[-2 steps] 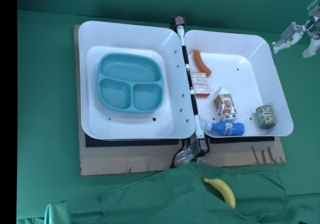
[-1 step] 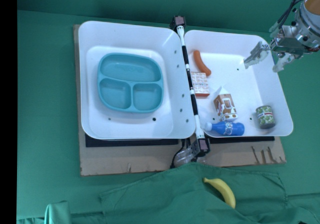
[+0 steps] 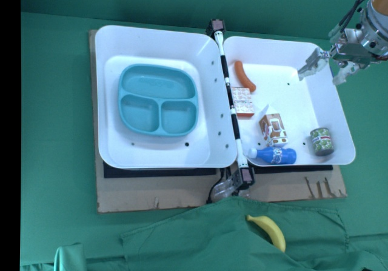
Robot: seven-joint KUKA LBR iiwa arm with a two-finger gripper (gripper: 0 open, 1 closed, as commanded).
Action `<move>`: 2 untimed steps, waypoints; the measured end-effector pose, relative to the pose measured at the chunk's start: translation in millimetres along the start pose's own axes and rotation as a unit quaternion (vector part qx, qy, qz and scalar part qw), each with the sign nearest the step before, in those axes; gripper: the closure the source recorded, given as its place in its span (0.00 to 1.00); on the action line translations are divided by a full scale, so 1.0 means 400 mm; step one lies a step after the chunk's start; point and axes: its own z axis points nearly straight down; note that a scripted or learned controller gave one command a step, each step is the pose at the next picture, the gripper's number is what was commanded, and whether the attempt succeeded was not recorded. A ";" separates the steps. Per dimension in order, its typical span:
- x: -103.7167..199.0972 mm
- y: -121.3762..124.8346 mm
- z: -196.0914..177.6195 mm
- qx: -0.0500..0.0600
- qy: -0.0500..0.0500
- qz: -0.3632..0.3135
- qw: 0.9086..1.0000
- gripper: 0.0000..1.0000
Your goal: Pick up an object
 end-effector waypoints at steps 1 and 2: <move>0.000 0.000 0.000 0.000 0.000 0.000 1.000 0.00; 0.000 0.000 0.000 0.000 0.000 0.000 1.000 0.00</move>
